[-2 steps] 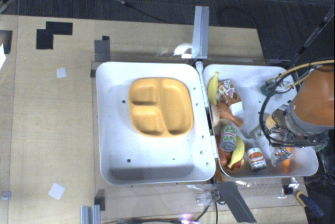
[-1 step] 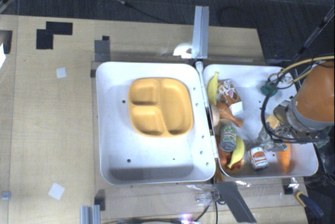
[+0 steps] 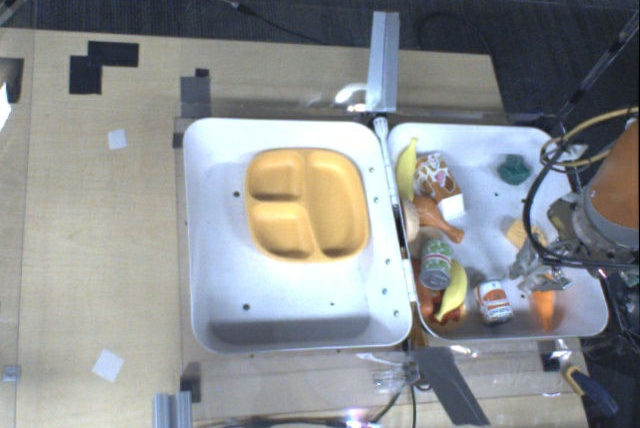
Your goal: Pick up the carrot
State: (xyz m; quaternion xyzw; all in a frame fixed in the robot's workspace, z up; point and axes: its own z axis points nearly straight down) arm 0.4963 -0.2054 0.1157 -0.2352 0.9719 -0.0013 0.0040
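Note:
The carrot (image 3: 545, 310) is a small orange piece lying near the front right corner of the right bin (image 3: 480, 141). My gripper (image 3: 540, 274) hangs right over the carrot's far end, at the end of the grey arm with its orange band (image 3: 612, 186) coming in from the right. The gripper's metal parts hide the top of the carrot. Nothing visibly sits between the gripper and the bin floor apart from the carrot's upper tip.
A small red-and-white jar (image 3: 494, 302) stands just left of the carrot. A can (image 3: 436, 263), two bananas (image 3: 406, 166) (image 3: 455, 288), a snack packet (image 3: 437, 174) and a white cube (image 3: 452, 207) crowd the bin's left side. A green item (image 3: 515, 169) lies at the back. A yellow divided plate (image 3: 305, 201) sits in the left bin (image 3: 215, 246).

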